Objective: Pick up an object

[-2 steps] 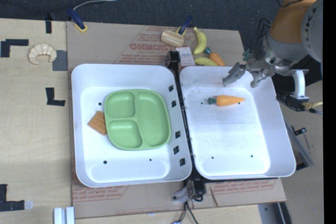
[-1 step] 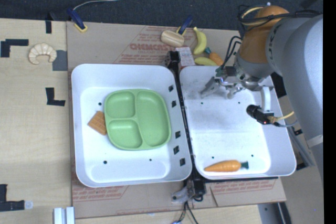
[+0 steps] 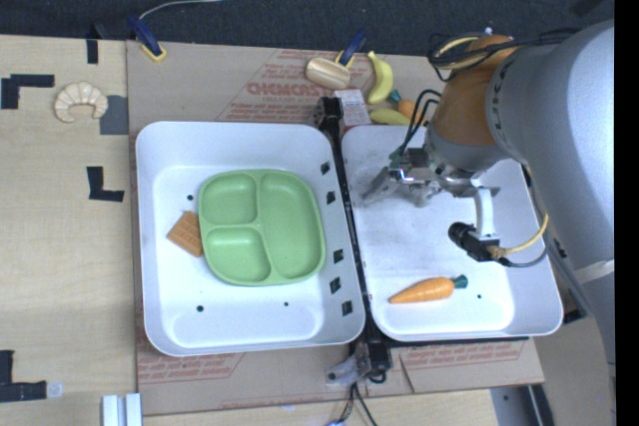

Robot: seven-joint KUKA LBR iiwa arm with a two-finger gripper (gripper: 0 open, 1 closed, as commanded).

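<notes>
On a cardboard-topped bench, the gripper (image 3: 394,183) hangs over the right bin (image 3: 519,319), fingers spread and empty; the carrot (image 3: 427,290) lies well apart near the front wall, so closing here would likely grasp nothing.

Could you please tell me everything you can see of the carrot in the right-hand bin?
The carrot is a small orange toy-like piece, probably plastic, tapering to a point on its left end, with a short dark green stem on its right end. It lies flat on the floor of the right bin, near the front wall, slightly tilted with the stem end higher in the picture. Nothing else touches it; the gripper is well apart, toward the bin's back.
</notes>
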